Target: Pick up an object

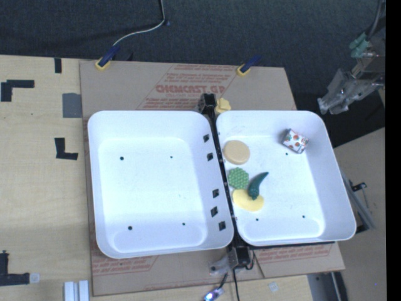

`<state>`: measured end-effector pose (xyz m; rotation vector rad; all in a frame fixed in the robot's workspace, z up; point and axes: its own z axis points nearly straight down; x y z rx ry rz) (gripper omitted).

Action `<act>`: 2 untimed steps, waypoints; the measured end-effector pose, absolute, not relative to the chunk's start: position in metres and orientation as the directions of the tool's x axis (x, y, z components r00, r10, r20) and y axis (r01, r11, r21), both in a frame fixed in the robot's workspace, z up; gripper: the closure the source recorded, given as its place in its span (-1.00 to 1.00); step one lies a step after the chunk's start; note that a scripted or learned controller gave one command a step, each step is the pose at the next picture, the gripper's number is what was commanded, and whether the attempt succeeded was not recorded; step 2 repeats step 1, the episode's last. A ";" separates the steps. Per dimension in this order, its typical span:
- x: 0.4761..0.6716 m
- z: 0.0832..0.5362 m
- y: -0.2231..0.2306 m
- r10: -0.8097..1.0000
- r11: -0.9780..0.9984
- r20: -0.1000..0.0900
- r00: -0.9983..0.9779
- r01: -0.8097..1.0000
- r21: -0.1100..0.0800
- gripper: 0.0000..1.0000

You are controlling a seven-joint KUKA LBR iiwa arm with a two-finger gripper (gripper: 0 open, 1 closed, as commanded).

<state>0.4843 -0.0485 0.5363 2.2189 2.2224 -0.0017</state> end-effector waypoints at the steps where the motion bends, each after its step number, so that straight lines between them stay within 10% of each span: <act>1: 0.483 0.436 0.042 1.000 0.009 0.000 -0.009 1.000 -0.011 1.00; 2: 0.483 0.436 0.042 1.000 0.009 0.000 -0.009 1.000 -0.011 1.00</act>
